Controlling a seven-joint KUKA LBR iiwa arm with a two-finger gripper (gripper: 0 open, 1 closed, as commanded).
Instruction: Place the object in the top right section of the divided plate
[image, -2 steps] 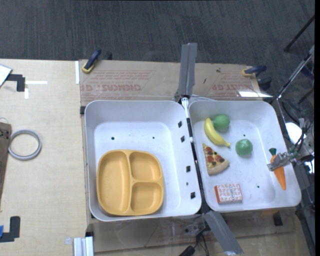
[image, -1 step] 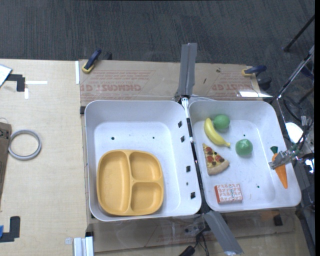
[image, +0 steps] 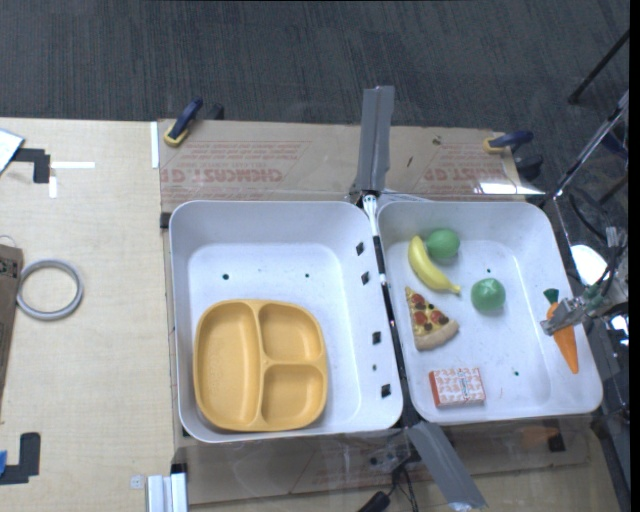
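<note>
The gripper (image: 585, 305) sits at the far right edge of the right bin (image: 530, 405), just above its rim, seen as a small cluster of grey and metallic parts. Whether it is open or closed cannot be told from this angle. A carrot (image: 565, 338) lies right beside it, on the bin's right wall, its orange body pointing downward and its green top near the gripper; the 2 look to be touching or nearly so, but the carrot cannot be seen held.

Further left in the same bin lie 5 more things. A green ball (image: 488, 294) rests near the middle, and a second green ball (image: 442, 243) sits toward the back, touching the upper end of a banana (image: 430, 267). Below the banana is a pizza slice (image: 430, 319), and near the front wall stands a small red and white box (image: 457, 386).

The left bin (image: 200, 230) holds the yellow divided plate (image: 261, 364) in its front left part, well apart from the gripper. The plate has 1 large section on the left and 2 smaller ones on the right.

Both bins rest on the tabletop (image: 90, 400), where a roll of tape (image: 45, 289) lies at the left.
</note>
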